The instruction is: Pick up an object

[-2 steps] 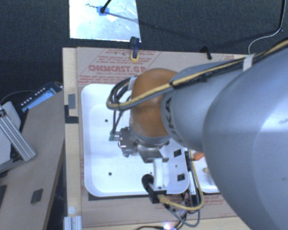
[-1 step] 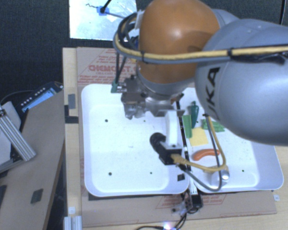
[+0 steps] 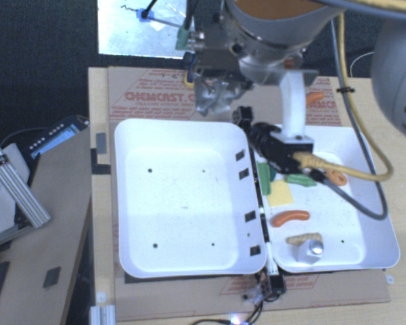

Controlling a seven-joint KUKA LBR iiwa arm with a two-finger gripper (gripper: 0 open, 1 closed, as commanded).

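Note:
The right bin (image 3: 372,242) holds several small objects: a yellow flat square (image 3: 281,195), a green piece (image 3: 300,179), an orange sausage shape (image 3: 291,217), a tan piece (image 3: 303,238) and a silver cylinder (image 3: 312,250). An orange-handled item (image 3: 335,177) lies by the yellow cable. My gripper (image 3: 213,99) hangs over the cardboard just beyond the far rim of the left bin (image 3: 183,202), away from all these objects. Nothing shows in it. The wrist and black cable bundle hide part of the right bin's far left corner.
A black bracket and cables (image 3: 277,147) cross the ridge between the bins. A yellow hose (image 3: 352,171) and a grey cable (image 3: 365,208) drape over the right bin. Another orange item (image 3: 314,98) lies beyond its far rim. An aluminium frame (image 3: 13,188) stands at left.

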